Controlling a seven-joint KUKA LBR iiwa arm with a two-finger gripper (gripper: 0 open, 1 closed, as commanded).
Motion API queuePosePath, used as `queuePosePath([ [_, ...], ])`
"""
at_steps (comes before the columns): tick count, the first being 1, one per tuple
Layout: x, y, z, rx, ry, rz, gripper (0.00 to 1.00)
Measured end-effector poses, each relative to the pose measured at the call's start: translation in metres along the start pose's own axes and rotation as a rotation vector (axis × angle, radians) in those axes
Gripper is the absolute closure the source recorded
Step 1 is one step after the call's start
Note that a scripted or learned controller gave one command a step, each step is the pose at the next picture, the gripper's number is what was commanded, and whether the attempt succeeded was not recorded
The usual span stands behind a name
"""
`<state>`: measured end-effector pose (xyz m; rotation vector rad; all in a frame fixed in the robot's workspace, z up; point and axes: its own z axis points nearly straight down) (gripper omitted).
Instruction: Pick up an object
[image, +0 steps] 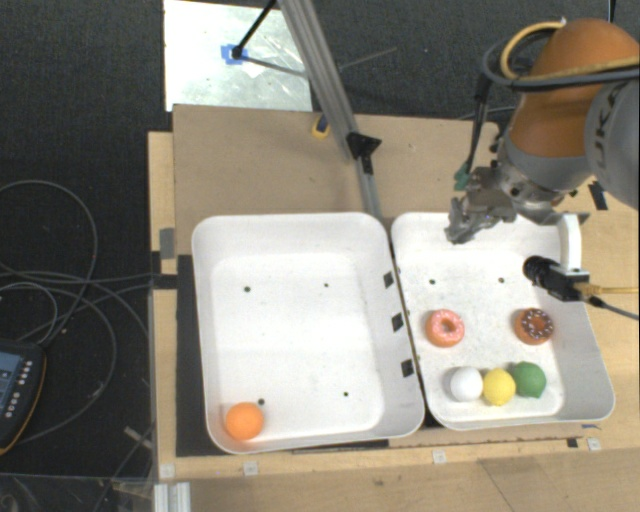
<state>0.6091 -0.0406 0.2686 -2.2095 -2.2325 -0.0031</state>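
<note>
Two white bins on the bench: my gripper (462, 232), finger spread unreadable, sits at the right bin's (500, 285) far edge, well apart from pink donut (445, 328) mid-bin, chocolate donut (534, 326) right edge, three balls (497, 385) near edge touching—closing there could knock neighbours.

Both white bins, the left one (290, 235) and the right one (590, 385), look like smooth matt plastic, sitting on a tabletop (260, 160) of flat, dull tan board that reads as wood or fibreboard. The orange ball (243, 421) looks smooth with a soft sheen, the pink doughnut (445, 328) and brown doughnut (534, 326) glossy like moulded plastic. The arm's orange band (575, 80) shines, and the claw (468, 222) looks dull grey metal.
</note>
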Motion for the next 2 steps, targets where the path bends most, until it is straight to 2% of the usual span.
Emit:
queuePosePath([
  [1,0.051,-0.013,0.004,0.001,0.0,0.0,1.0],
  [2,0.109,-0.011,0.023,0.002,0.001,-0.001,1.0],
])
